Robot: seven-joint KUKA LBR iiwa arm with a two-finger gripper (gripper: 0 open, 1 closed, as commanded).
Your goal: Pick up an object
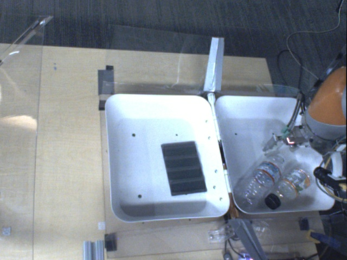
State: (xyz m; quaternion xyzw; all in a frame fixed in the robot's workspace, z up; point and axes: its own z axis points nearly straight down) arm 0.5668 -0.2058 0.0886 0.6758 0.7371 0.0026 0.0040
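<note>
A black ridged rectangular pad (184, 168) lies flat in the middle of the left bin (124, 118). In the right bin (238, 112), two clear plastic bottles lie on their sides near the front. One bottle (259, 181) has a black cap (272, 201) pointing toward the front edge. The other bottle (295, 182) lies just to its right, touching it. My gripper (282, 141) hangs over the right bin's right half, just behind the bottles. Nothing is visibly held in it. The orange band (328, 104) of the arm sits above it at the right edge.
A metal post (213, 64) stands behind the seam between the two bins. Cables (331, 180) hang off the wrist beside the right bin's right wall. Black brackets (106, 80) sit at the left bin's back left corner. The wooden bench (54, 145) stretches out to the left.
</note>
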